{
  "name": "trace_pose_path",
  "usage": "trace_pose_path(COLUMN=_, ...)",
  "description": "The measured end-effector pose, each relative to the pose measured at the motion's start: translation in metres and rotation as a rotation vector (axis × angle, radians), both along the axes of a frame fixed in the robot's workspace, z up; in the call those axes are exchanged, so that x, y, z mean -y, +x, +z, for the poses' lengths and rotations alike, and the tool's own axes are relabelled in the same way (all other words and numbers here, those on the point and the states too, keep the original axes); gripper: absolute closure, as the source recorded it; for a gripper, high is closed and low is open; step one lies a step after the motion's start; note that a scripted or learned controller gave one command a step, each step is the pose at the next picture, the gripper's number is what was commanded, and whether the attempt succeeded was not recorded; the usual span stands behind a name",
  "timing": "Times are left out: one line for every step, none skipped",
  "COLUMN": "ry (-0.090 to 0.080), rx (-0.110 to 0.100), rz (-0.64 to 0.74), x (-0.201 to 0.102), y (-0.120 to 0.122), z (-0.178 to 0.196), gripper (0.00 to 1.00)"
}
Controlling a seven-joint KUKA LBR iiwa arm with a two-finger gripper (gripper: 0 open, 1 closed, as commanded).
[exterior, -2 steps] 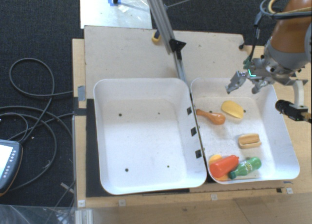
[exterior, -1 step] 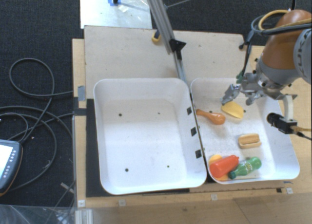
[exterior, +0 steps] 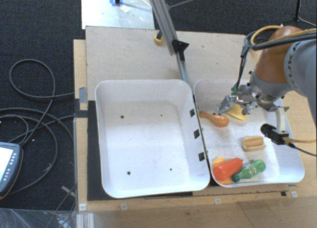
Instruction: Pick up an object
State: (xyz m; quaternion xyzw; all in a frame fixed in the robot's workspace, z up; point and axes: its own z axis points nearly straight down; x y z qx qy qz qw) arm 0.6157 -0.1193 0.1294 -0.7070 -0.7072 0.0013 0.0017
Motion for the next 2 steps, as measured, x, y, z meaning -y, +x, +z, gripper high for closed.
trace_pose_path(ry=0.0, rx=0.003, rz=0.001, x=0.0, y=0.0, z=-0.04, gripper=0.0)
trace_pose_path(ry=0.0, rx=0.008, rz=0.0, x=0.0, y=0.002, z=-0.027, gripper=1.0)
